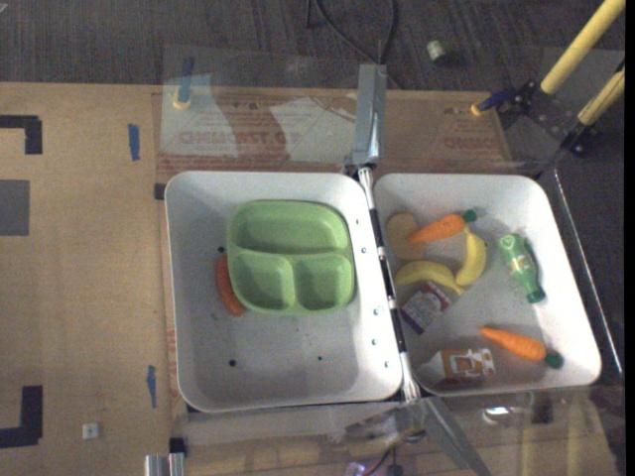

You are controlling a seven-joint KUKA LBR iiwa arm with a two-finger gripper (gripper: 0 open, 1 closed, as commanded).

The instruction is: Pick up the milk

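Note:
A small white carton with orange markings (pixel 464 363), which looks like the milk, lies on its side against the front wall of the right bin (pixel 571 296). An orange carrot (pixel 516 343) lies just behind it to the right. A purple and white box (pixel 424 305) lies close by, near the bin's left wall.
The right bin also holds a second carrot (pixel 442 228), two bananas (pixel 472 257), a tan round piece (pixel 401 229) and a green bottle (pixel 521 267). In the left bin (pixel 198 345), a green divided plate (pixel 291 256) sits beside an orange item (pixel 229 288). Yellow-handled tools (pixel 585 38) lie at the back right.

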